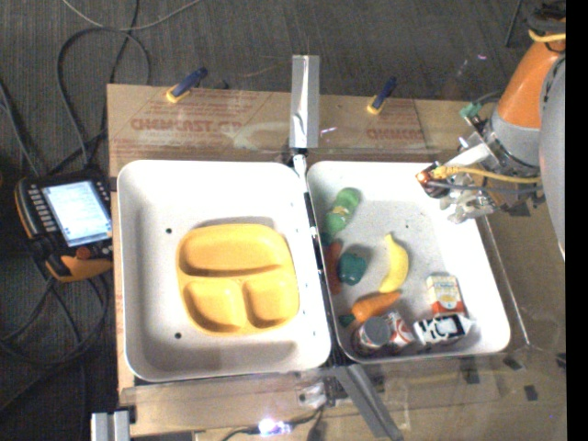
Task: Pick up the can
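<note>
We had the two white bins sitting on a cardboard sheet (pixel 230 127) printed with faded red lettering we couldn't really read. The left bin (pixel 138 246) held a yellow divided tray (pixel 241 277). The right bin (pixel 478 246) had all the small stuff: a banana (pixel 396 262), a carrot (pixel 375 305), green bits, a little carton (pixel 444 293) with an orange label, text too tiny to make out. The can (pixel 376 333) lay on its side at the bin's near edge, just below the carrot. The gripper (pixel 457 191) hung over the far right corner, well apart from the can; honestly couldn't tell how its claw stood. A lit teach pendant (pixel 69 211) sat on the dark carpet (pixel 184 26) to the left.
</note>
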{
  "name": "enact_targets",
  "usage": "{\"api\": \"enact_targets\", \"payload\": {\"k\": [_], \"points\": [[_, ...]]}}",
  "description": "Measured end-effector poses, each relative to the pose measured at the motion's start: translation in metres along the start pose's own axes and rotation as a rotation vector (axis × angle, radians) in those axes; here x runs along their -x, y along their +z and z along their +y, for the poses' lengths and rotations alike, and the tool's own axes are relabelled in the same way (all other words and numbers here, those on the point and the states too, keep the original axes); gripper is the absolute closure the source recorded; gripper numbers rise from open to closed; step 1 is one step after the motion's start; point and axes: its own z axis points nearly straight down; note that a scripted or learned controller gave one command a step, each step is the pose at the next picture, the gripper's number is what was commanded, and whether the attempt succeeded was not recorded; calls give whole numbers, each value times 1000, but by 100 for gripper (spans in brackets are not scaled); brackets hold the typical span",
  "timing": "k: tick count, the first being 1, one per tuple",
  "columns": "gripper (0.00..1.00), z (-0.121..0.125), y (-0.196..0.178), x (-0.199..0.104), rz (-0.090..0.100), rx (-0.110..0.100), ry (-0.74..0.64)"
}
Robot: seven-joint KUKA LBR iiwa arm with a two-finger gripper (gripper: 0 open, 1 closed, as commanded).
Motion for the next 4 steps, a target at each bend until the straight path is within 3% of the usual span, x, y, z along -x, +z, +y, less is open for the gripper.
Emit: {"api": "enact_targets", "payload": {"k": [1, 2, 3, 4], "points": [[100, -3, 17, -66, 0, 3, 31], [100, -38, 122, -15, 1, -3, -84], [100, -66, 68, -15, 1, -1, -3], [100, -67, 21, -49, 2, -1, 163]]}}
